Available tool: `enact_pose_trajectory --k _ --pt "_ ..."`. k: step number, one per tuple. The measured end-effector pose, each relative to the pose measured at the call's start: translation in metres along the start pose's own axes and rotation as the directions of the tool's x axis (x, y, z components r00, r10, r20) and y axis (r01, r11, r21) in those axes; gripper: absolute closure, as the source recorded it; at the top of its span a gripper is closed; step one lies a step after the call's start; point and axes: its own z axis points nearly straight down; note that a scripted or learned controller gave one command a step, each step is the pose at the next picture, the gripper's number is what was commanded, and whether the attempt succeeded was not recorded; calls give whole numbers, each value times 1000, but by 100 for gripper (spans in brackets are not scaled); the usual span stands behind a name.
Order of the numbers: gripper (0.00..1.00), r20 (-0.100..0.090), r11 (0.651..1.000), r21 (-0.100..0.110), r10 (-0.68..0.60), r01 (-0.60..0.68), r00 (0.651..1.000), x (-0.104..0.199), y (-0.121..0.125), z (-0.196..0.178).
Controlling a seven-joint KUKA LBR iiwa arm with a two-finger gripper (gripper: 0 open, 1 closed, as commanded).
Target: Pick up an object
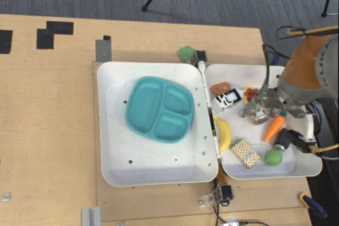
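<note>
The end effector [258, 113] sits low in the right bin [304, 169] beside the carrot [274, 128] — its grip state I cannot tell; seemingly nothing is lifted yet.

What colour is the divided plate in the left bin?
Teal, a plain blue-green all over: the divided plate shows clearly in the camera view, lying in the left bin.

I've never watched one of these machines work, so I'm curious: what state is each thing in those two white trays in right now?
Teal divided plate: lying flat in the left bin, compartments bare.
Banana: lying at the right bin's left wall.
Carrot: lying loose, tilted.
Green ball: resting near the front.
Patterned block: lying flat.
Gripper: low among the toys; grip unclear.
</note>
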Motion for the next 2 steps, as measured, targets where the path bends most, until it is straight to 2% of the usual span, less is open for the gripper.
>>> enact_pose_trajectory --k 1,2 --pt "100 1 1000 -7 -1 1 1000 0 3 -12" --pt "100 -1 1000 1 -3 3 1000 38 -1 -107"
